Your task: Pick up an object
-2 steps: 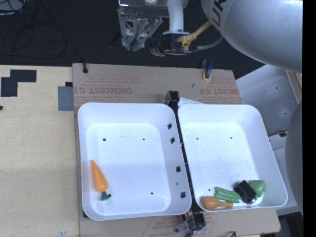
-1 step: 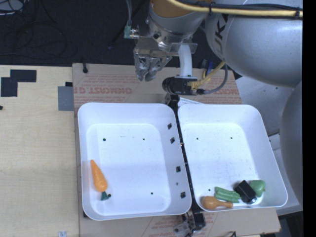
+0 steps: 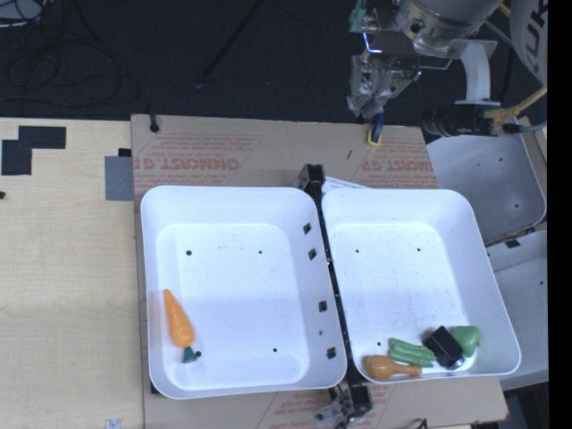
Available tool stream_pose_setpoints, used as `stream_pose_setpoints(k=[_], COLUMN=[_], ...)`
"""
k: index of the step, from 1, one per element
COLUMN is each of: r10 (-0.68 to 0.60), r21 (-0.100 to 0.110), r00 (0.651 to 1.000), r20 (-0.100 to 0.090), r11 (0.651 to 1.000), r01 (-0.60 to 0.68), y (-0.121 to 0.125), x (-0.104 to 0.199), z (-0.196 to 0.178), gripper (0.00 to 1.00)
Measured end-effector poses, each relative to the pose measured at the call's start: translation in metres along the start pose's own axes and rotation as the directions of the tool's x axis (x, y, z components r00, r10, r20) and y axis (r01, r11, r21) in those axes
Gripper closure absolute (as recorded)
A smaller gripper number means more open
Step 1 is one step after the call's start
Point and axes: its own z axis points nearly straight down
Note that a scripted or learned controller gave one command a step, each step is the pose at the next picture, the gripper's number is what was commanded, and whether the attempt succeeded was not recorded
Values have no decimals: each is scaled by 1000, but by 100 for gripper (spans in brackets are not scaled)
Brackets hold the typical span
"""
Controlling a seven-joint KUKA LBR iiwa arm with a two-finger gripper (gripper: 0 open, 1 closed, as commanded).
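Clearance seems the reason the end effector hangs high beyond the far rim of the right bin, its grip impossible to tell, while candidates wait below: a carrot in the left bin, others clustered in the right bin's near corner.

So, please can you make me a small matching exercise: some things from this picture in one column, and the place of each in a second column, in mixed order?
Things:
1. carrot
2. black block
3. gripper
4. orange pear-shaped toy

Places:
A. above the far edge of the bench, over neither bin
B. left bin, near its left wall
C. right bin, at its front wall
D. right bin, front right corner, among the green pieces

Pairs: 1-B, 2-D, 3-A, 4-C
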Motion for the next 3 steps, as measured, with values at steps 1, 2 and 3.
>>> stream_pose_setpoints(k=[1, 2, 3], r10=[-19, -19, -17], r21=[5, 2, 7], r00=[1000, 1000, 1000], r20=[-6, -7, -5], r11=[1000, 1000, 1000], r01=[19, 19, 17], y=[-2, -5, -3], x=[80, 138, 184], z=[-9, -65, -70], gripper=[100, 100, 100])
